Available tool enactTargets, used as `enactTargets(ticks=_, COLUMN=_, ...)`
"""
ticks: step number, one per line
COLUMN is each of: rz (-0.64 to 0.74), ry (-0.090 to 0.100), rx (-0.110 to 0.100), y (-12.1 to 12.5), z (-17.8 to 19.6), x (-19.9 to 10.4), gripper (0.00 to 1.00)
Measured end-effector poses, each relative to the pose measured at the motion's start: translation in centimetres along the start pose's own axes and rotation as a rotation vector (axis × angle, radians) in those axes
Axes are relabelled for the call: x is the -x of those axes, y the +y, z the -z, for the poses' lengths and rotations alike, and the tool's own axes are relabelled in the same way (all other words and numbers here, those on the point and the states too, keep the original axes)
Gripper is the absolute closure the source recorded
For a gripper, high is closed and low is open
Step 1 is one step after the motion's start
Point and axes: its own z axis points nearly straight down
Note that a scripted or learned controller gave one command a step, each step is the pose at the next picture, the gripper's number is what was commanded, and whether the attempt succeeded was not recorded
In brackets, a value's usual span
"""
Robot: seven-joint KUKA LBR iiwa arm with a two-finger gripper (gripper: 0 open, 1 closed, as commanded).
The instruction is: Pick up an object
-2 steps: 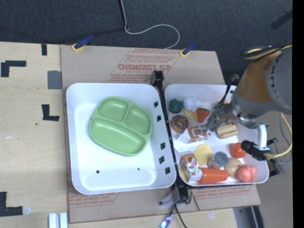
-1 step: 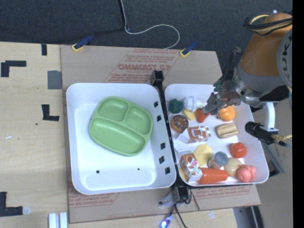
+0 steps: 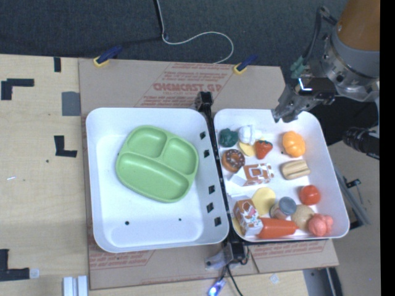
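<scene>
The right bin [image 3: 331,165] holds several toy foods: an orange pepper [image 3: 294,143], a strawberry [image 3: 263,147], a bread roll [image 3: 294,168], a red tomato [image 3: 310,194], a carrot [image 3: 278,228], a donut [image 3: 233,160] and a small printed carton [image 3: 246,216]. My gripper [image 3: 289,112] hangs above the bin's far right corner, just up and left of the orange pepper. Nothing shows between its dark fingers.
The left bin [image 3: 108,184] holds a green divided plate [image 3: 158,163]. Both bins rest on a cardboard sheet [image 3: 185,82] with blue-and-yellow clamps at its far edge. A white cable [image 3: 191,39] loops across the dark floor beyond.
</scene>
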Motion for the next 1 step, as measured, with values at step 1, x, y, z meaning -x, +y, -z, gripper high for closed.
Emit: enactTargets(ticks=1, rz=-0.017, ry=-0.002, rx=-0.028, y=-3.67, z=-10.44, x=5.57, gripper=1.00)
